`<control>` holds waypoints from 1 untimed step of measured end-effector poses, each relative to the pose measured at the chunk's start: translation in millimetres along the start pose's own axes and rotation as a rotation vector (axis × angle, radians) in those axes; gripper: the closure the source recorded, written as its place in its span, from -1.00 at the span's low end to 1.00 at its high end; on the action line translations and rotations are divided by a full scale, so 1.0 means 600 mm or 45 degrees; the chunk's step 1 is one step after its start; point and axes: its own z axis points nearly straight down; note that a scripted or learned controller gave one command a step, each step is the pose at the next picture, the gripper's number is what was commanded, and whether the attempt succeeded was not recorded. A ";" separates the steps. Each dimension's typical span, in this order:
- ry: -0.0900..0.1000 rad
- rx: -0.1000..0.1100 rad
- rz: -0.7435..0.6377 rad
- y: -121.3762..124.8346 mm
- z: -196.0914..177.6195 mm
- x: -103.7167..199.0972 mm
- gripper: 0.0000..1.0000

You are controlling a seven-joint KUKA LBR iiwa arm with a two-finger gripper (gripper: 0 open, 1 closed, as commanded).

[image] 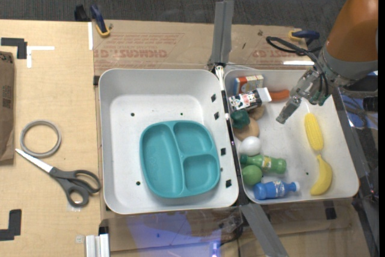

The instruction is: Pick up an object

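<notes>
The right bin [346, 147] holds several small items: a yellow corn cob [311, 131], a banana [323, 177], a blue bottle [274, 189], a green bottle [269, 162], a green ball [251, 174], a white egg [249, 145], a dark green piece [241, 119], a black-and-white carton [251, 99] and an orange box [249, 82]. My gripper [304, 102] hangs above the bin's upper right part, just above and left of the corn cob. It is open with nothing between its fingers.
The left bin [120, 99] holds a teal divided plate [180, 158]. On the bench to the left lie scissors [66, 176] and a tape roll [40, 137]. A grey bar [222, 33] stands behind the gap between the bins.
</notes>
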 end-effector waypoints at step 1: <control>-0.003 0.000 0.060 0.036 0.175 -0.095 -1.00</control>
